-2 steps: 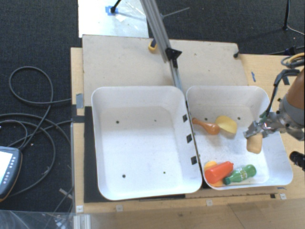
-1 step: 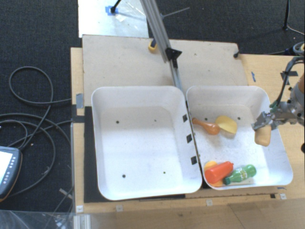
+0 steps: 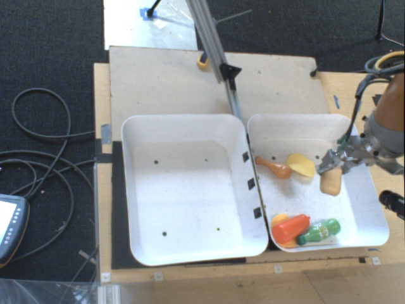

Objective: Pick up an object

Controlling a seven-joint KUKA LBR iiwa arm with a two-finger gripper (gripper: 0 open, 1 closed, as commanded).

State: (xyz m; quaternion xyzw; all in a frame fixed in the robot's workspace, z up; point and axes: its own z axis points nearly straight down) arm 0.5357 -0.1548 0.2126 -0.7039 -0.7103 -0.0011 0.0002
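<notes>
My gripper (image 3: 333,163) hangs over the right side of the right bin (image 3: 364,233), at the end of the grey arm coming in from the right. A tan block-like object (image 3: 330,183) sits directly below it, its top meeting the gripper's tip in this view. To the left lie a yellow curved piece (image 3: 302,165) and an orange spoon-shaped object (image 3: 274,167). Near the bin's front edge rest a red-orange object (image 3: 290,227) and a green bottle (image 3: 319,231) on its side.
The left bin (image 3: 136,233) stands beside the right one, sharing a middle wall with black marks. A slanted grey pole (image 3: 212,37) crosses the back of the bench. Cables and a pendant lie on the floor to the left.
</notes>
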